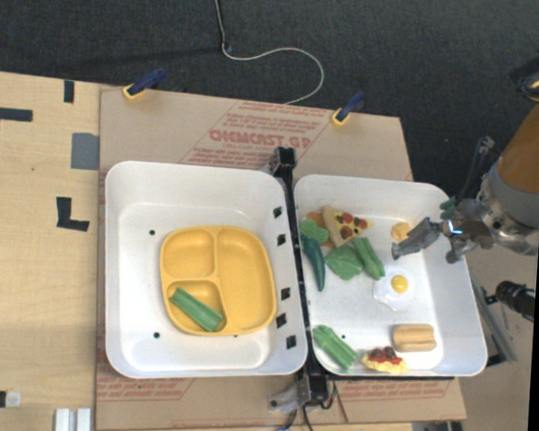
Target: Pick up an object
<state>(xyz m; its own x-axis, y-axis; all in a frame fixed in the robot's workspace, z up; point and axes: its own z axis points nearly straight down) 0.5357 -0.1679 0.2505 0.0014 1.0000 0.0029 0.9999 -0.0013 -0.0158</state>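
My gripper (436, 246) hangs over the right side of the right bin (456, 306), open, its two dark fingers (415, 240) spread with nothing between them. Just left of it lies a small yellow piece (400, 231), and a fried egg (398, 286) sits below it. Further left are a pizza slice (342, 224), a dark green pepper (313, 257), a green leaf (344, 263) and a green pod (370, 257). Near the bin's front lie a bread roll (414, 337), a ridged green piece (334, 345) and a yellow-and-red piece (385, 359).
The left bin (129, 246) holds a yellow divided plate (238, 272) with a green piece (196, 309) in its front compartment. Black clips line the wall between the bins (290, 257). A white cable (272, 54) runs across the dark floor behind the bench.
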